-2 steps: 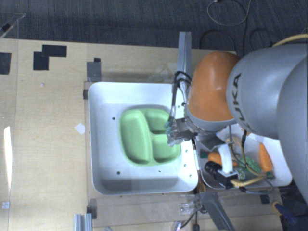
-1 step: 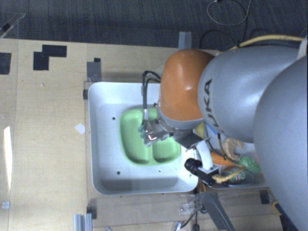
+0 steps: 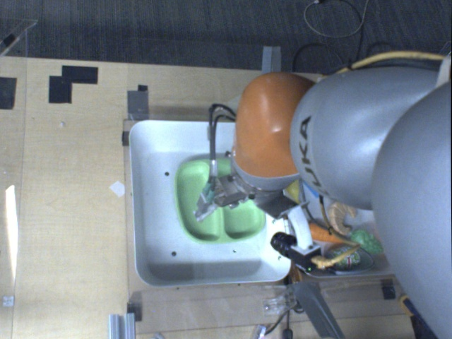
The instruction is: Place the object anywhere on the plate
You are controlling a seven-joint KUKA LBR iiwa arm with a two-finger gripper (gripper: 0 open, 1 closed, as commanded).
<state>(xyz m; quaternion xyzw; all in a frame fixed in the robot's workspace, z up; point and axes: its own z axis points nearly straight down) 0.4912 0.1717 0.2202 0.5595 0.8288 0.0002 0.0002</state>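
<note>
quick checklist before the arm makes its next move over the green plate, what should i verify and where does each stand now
1. Green plate lies inside the left white bin: ok.
2. Gripper is above the plate: ok, it sits over the plate's left half.
3. An object is seen between the gripper's fingers: cannot tell, the spot is blurred and small.
4. An object already lies on the plate: cannot tell, the arm covers part of it.
5. Plate is away from the bin walls: ok, white floor shows left of and below it.
6. Items in the right bin stay out of the way: ok, they lie beyond the plate.
</note>
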